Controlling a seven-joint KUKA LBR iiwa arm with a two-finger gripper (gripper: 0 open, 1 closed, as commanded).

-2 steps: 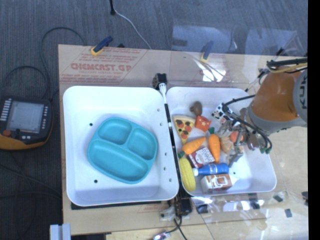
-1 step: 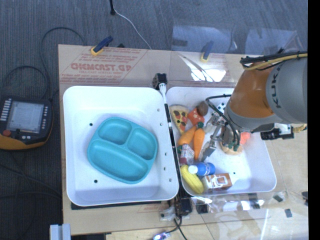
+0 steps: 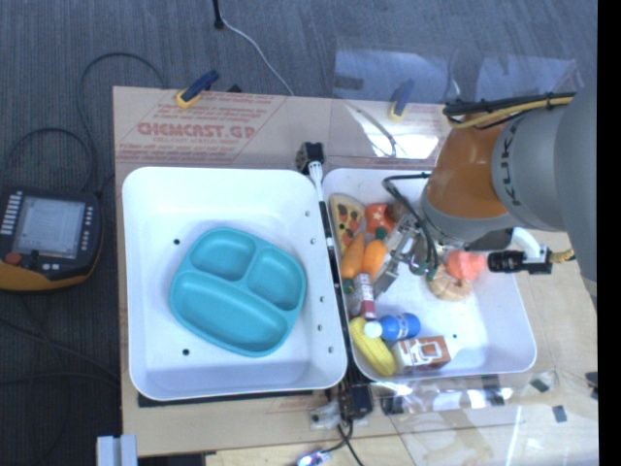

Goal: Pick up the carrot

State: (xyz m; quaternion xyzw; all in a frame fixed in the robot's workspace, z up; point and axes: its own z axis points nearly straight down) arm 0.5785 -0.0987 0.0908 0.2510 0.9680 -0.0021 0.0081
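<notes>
Carrot [image 3: 354, 254]: lay in the right bin [image 3: 505, 352], near its left wall, below the pizza slice [image 3: 345, 216].
Gripper [image 3: 396, 256]: hovered just right of the carrot; open or closed, cannot tell.
Left bin [image 3: 155, 202]: held a teal divided plate [image 3: 238, 289].

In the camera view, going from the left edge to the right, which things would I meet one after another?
Pendant on the floor → left white bin → teal divided plate → carrot → hand → pink toy.
</notes>
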